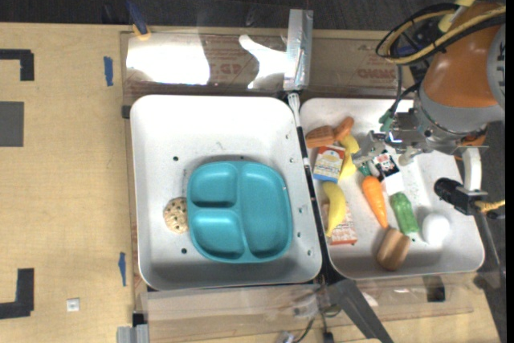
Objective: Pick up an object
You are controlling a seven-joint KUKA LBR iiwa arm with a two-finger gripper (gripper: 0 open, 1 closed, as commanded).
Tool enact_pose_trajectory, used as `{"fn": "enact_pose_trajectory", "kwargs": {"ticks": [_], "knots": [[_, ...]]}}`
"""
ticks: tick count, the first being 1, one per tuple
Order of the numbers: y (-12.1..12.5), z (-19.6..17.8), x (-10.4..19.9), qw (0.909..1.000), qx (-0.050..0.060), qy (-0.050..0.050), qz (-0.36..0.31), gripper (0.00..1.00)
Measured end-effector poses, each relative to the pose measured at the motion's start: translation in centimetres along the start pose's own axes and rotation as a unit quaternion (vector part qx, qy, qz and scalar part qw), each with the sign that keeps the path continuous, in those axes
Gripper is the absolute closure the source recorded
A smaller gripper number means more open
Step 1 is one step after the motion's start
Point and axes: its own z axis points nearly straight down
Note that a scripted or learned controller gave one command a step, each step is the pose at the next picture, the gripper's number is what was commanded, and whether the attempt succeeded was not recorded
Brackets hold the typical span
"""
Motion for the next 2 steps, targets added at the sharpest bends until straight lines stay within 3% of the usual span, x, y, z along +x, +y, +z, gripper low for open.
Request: {"fn": "enact_pose_trajectory", "kwargs": {"ticks": [1,2], "knots": [[1.5,-0.2,-3.2,0.9987,-0.002,-0.001,0.052,0.00],[-2.0,10.3,-3.0,1.0000,-0.004,-0.001,0.009,0.00]]}}
